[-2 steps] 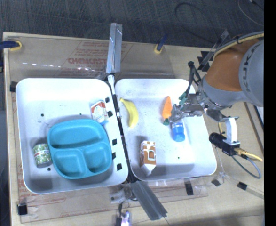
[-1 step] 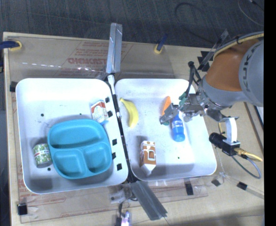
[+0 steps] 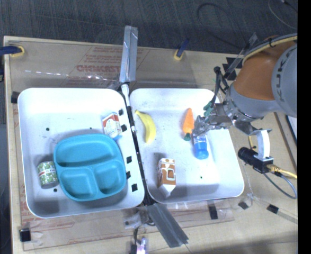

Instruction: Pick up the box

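The grey two-finger gripper [image 3: 202, 125], grip state unclear, sits upper right of the upright brown-and-white carton box [image 3: 166, 174], lower centre.

Two bins [image 3: 28, 142] [image 3: 229, 157], two cartons [image 3: 166, 174] [image 3: 111, 125], one banana [image 3: 147, 126], carrot [image 3: 188, 121], bottle [image 3: 200, 147], can [image 3: 47, 174], tray [image 3: 89, 165]

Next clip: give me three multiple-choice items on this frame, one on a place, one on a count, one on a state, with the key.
1. Where is the banana?
A. left bin
B. right bin
C. on the tray

2. How many compartments has the blue tray?
A. two
B. three
C. five

3. How does the orange box in the right bin stand?
A. free, apart from the hand
B. under the tray
C. on the banana

Key: B, it lies by the right bin's left wall; B, its ridges mark three; A, the hand is over the blue bottle, well off.
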You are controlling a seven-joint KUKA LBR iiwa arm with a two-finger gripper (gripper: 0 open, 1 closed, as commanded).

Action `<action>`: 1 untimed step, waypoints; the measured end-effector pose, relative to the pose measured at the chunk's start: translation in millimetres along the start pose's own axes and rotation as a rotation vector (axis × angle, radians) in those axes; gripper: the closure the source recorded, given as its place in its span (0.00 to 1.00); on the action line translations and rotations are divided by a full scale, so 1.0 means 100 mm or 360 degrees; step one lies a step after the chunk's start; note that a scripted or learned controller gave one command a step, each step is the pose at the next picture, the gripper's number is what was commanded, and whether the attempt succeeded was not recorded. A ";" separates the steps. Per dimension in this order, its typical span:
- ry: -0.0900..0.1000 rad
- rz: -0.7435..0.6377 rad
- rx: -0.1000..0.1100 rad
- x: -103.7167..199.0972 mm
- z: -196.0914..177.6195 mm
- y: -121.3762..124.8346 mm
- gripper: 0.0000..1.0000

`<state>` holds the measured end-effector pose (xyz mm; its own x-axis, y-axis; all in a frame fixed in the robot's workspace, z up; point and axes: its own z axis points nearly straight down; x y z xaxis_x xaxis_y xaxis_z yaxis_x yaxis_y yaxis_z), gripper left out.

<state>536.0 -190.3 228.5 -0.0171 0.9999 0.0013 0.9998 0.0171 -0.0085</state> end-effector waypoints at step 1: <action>0.0000 0.0362 -0.0012 -0.21 -1.07 0.28 1.00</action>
<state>565.1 -210.5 335.4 0.2086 0.9780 -0.0001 0.9780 -0.2086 -0.0011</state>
